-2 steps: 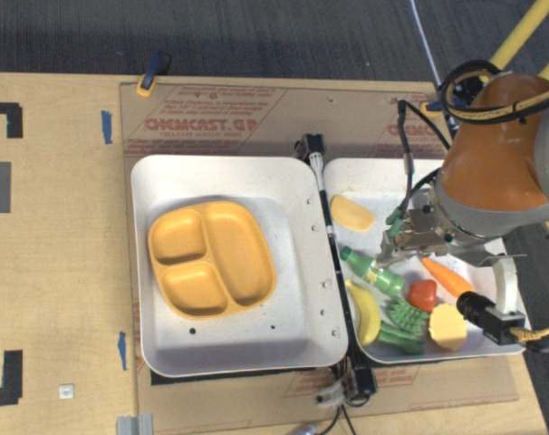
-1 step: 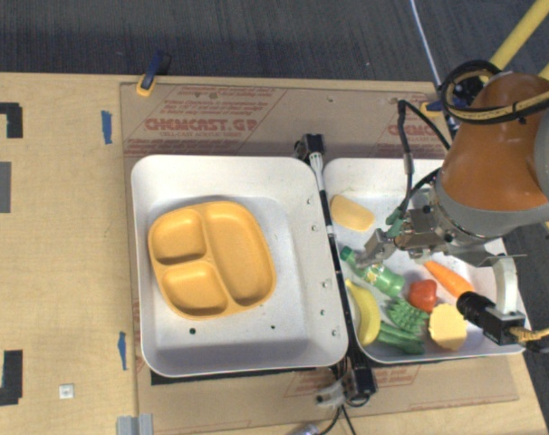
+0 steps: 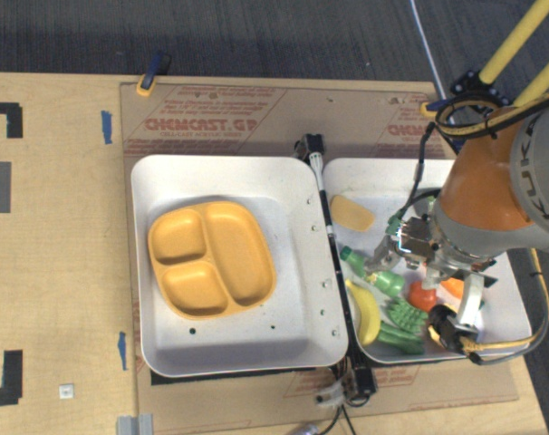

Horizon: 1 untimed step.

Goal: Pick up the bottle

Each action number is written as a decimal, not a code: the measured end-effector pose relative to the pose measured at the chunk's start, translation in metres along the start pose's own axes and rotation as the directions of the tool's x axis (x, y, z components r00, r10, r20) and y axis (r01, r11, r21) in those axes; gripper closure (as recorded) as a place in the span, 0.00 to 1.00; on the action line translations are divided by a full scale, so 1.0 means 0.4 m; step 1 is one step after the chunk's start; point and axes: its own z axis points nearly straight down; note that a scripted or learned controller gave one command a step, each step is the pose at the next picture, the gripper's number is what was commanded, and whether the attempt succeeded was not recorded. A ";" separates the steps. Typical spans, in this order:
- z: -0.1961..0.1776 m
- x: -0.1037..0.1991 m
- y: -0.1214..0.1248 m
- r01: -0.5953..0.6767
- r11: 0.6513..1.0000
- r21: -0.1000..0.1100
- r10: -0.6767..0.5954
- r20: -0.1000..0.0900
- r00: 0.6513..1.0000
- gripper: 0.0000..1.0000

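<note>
fixed overhead | slanted down | both bins [image 3: 148, 243] | mid-range

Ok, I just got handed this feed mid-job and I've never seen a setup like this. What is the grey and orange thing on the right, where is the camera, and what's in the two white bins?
There is one camera, fixed above the bench and looking down at a slant. The grey and orange thing is a robot arm reaching in from the right. Its gripper is low over the right bin; I cannot tell from here whether it holds anything.

The left bin holds a yellow divided plate. The right bin holds a small pile: a green bottle lying on its side just left of the gripper, a yellow banana, a green ridged toy, something orange-red partly under the arm, and a pale tan piece near the back. The bottle is what it is meant to pick up.
</note>
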 end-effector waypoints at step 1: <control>0.000 0.000 0.000 -0.001 1.000 0.000 0.001 0.000 1.000 0.00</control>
